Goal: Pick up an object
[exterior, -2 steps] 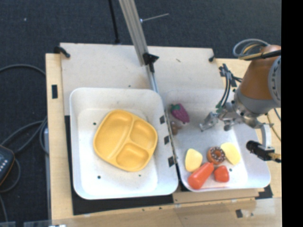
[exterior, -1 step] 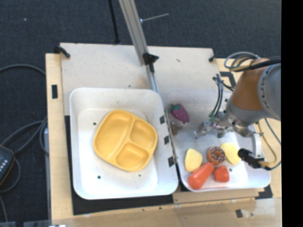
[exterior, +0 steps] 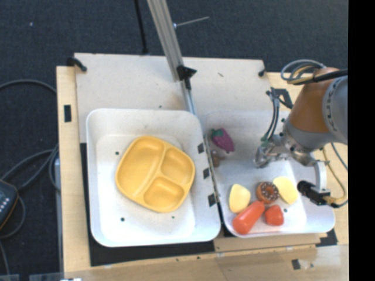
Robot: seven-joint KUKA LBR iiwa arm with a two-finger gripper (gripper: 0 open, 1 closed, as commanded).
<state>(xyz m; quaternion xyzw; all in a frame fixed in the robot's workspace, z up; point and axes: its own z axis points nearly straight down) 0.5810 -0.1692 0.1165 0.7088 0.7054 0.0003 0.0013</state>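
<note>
Camera view: your gripper [exterior: 265, 156] hangs over the right bin [exterior: 246, 134]; you cannot tell its finger state. The nearest candidates, a doughnut [exterior: 268, 191] and yellow pieces [exterior: 239, 197], crowd together below it, so a descent risks nudging neighbours and closing on nothing.
</note>
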